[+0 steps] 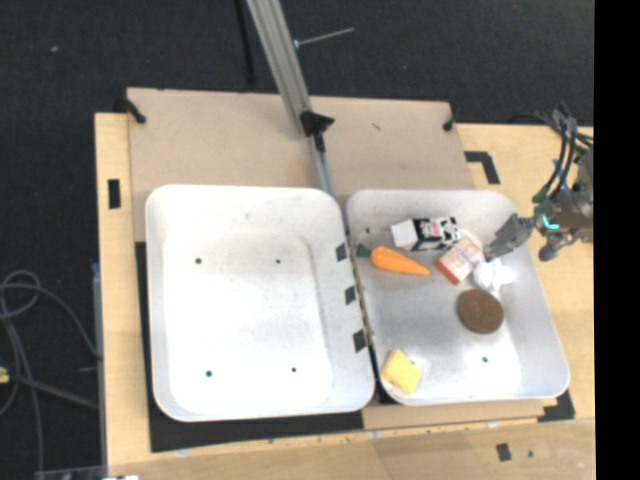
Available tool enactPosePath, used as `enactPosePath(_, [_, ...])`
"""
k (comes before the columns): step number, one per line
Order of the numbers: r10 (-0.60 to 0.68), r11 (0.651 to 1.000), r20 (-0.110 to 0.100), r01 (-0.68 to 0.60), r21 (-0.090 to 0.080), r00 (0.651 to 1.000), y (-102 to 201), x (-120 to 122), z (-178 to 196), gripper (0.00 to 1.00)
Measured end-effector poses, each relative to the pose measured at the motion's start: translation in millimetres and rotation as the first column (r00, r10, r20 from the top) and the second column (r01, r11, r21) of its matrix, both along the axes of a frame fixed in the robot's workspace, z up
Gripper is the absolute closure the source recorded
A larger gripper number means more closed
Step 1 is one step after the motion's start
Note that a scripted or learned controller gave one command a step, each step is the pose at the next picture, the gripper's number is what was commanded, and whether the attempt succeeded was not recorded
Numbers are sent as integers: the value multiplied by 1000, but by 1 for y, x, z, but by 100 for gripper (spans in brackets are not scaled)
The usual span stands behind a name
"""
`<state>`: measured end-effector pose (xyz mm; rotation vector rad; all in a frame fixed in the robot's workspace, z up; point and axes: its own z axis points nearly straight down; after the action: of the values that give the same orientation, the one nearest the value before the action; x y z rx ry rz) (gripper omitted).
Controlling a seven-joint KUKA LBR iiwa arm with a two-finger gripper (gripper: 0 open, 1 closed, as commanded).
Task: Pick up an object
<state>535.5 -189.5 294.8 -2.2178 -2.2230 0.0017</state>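
The approach is under way: the gripper (527,234) hangs at the right rim of the right-hand white plastic bin (530,353), jaws spread and holding nothing. Just inside that rim lie a crumpled white wad (497,274), a red-and-white packet (458,261) and a brown round disc (481,311). Next, I judge, it must descend over one and close.

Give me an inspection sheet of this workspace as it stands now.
Surface: tan bench bearing left bin and right bin, side by side.
Job's things: in the right bin, carrot, yellow block, brown disc, black-and-white box, red-and-white packet, white crumpled item.
Clutter: nothing seen.
Grippers: claw over the right bin's upper right edge, nothing visibly between its fingers.
Cables: loose cables on the floor at left.
Surroundings: dark floor; slanted metal rail.
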Motion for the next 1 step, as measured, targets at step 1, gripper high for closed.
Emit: enactPosePath(1, [1, 1000, 5, -1, -1, 1000, 0, 1, 2, 0])
